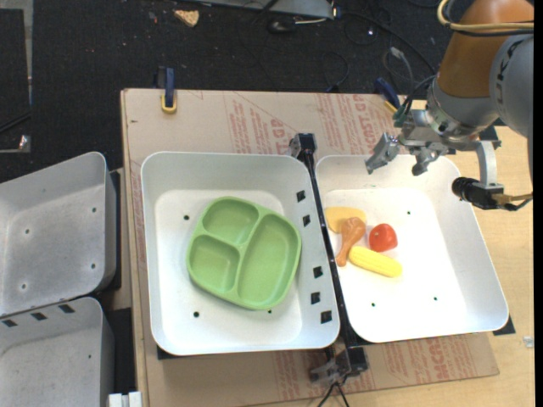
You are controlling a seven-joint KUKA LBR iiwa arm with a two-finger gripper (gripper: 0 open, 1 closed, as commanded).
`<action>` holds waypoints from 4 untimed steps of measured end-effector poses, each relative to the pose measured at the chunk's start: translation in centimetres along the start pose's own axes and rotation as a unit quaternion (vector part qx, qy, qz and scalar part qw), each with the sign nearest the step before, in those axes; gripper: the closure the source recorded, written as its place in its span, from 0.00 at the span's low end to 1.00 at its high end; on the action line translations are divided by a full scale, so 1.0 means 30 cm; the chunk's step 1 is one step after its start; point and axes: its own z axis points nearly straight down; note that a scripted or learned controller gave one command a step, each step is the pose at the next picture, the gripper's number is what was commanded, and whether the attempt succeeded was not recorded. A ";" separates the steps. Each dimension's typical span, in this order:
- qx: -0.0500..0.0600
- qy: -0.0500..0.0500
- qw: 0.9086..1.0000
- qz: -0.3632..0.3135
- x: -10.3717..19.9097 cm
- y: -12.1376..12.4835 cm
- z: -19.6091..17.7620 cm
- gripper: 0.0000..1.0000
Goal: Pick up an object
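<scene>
the arm [488,53] reached in from the upper right of the frame; its tool [399,159] hung over the upper edge of the right bin [462,295], fingers spread wide with nothing between them; in that bin, left of centre, lay a small cluster: a red tomato-like piece [383,236], a yellow corn-like piece [375,263] just below it, an orange drumstick shape [349,238] and a yellow piece [343,218] at its upper left; the left bin [165,312] held a green divided plate [244,252]; both bins sat on the bench [229,121].
</scene>
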 end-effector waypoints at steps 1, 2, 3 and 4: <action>-0.006 -0.001 1.000 -0.001 0.002 0.006 -0.030 0.00; -0.005 -0.001 1.000 0.000 0.007 -0.026 0.146 0.00; -0.006 -0.001 1.000 0.000 -0.011 -0.028 0.290 0.00; -0.006 -0.001 1.000 0.000 -0.009 -0.027 0.435 0.00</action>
